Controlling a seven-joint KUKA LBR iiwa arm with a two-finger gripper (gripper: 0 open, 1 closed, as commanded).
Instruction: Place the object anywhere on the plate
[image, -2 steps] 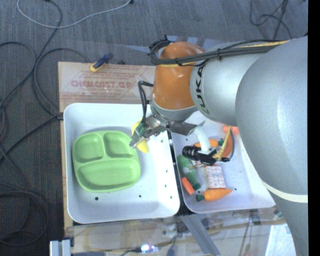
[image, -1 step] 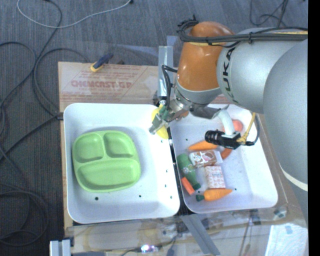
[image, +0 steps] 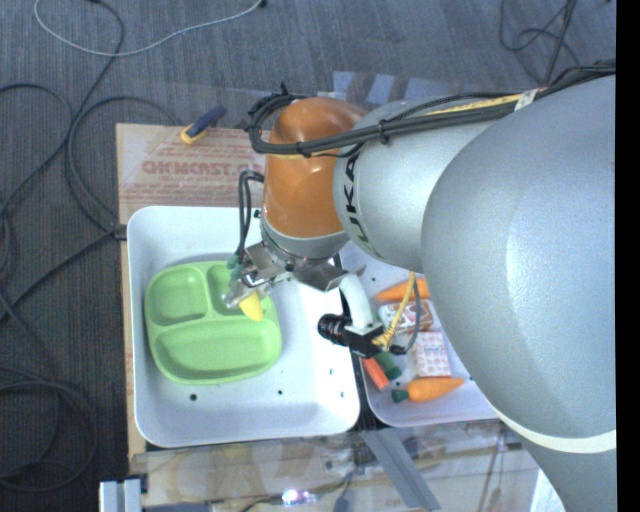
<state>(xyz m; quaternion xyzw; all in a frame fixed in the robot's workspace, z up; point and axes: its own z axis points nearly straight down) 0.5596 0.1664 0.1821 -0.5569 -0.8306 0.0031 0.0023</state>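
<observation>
Over the green divided plate (image: 210, 335), a yellow object (image: 251, 307) is held pinched in the closed gripper (image: 244, 293), positioned for release.

Plate (image: 205, 345): light green, plain.
Object at gripper (image: 243, 290): yellow.
Left bin (image: 300, 400): white.
Arm (image: 500, 250): grey, orange band (image: 300, 180).
Carrot (image: 432, 389): orange, green top.
Board (image: 180, 175): tan, faded red lettering.
Floor (image: 60, 150): dark grey carpet.
</observation>
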